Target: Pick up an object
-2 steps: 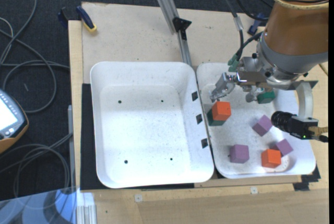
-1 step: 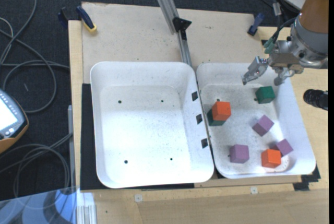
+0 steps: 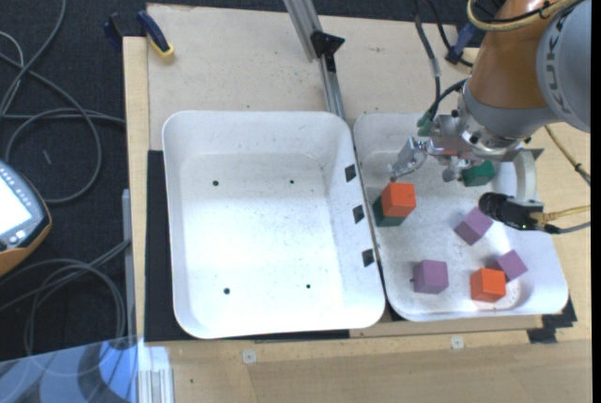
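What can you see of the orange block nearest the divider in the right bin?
The orange block is a small cube, matte, likely foam or painted wood, lying in the right bin close to its left wall. It sits tilted on a dark green piece that pokes out at its lower left, touching it. Top and front faces show. The claw hangs just above and apart from it.
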Controlling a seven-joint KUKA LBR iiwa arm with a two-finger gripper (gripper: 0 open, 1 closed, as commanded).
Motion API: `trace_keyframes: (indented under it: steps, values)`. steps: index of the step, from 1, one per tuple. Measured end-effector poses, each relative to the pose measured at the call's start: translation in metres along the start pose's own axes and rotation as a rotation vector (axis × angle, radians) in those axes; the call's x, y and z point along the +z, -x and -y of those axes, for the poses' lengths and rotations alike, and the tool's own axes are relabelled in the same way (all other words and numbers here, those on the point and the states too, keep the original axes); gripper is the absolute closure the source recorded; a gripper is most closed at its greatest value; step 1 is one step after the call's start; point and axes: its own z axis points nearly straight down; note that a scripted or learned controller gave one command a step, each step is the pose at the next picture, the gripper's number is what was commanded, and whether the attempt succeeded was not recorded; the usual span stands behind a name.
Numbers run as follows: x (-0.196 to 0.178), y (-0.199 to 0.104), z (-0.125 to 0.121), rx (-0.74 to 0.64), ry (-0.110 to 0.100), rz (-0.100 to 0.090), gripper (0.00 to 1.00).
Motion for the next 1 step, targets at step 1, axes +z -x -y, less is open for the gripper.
trace_keyframes:
  steps: [1]
  values:
    - [0.0677, 0.0189, -0.0383, 0.000, 0.004, 0.002, 0.00]
